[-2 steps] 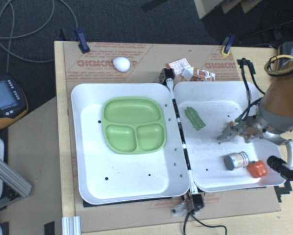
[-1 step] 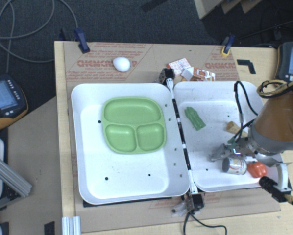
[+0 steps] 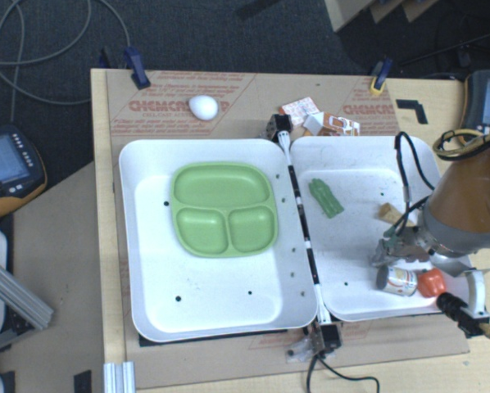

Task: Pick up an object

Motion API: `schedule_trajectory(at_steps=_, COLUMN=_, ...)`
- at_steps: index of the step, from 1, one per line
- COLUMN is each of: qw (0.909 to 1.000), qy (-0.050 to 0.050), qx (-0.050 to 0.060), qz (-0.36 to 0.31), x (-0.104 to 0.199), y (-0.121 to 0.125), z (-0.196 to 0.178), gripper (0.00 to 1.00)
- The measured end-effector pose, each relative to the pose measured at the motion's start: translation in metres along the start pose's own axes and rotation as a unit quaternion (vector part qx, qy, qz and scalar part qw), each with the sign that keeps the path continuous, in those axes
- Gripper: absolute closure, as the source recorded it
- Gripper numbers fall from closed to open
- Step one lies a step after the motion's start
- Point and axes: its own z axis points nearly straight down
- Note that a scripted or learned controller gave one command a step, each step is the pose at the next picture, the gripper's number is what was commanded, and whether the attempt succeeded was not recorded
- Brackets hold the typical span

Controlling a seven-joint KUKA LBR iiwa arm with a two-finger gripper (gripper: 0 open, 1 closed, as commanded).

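**Right bin, near corner: gripper low over can**

Gripper (image 3: pixel 396 256): down in right bin (image 3: pixel 351 297), at its near right part, metal parts dark and bunched; finger spacing cannot be told, nothing seen clamped between them. Touching or just above can (image 3: pixel 401 282).

Can: small, lying on its side, pale label with red marks, on bin floor right under gripper. Orange piece (image 3: pixel 431 284) just beside it, to the right.

Right bin, further in: tan block (image 3: pixel 388 213) near arm (image 3: pixel 466 203); green piece (image 3: pixel 325 197), oblong, lying slantwise near the divider.

Left bin (image 3: pixel 147 244): green tray (image 3: pixel 225 209), three compartments, one wide and two small, flat on floor.

Beyond bins, on board (image 3: pixel 229 88): white egg (image 3: pixel 202 106); small packets (image 3: pixel 319 121) at the far rim.
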Motion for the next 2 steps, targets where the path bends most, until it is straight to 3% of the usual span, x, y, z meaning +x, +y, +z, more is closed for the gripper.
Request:
schedule_trajectory(at_steps=1, qw=1.0, qy=-0.001, qx=-0.001, qz=-0.001, x=-0.0475, y=0.0659, z=-0.0522, gripper=1.0)
schedule_trajectory(at_steps=2, qw=1.0, qy=-0.001, qx=-0.001, qz=-0.001, x=-0.0473, y=0.066, z=-0.0616, gripper=1.0)
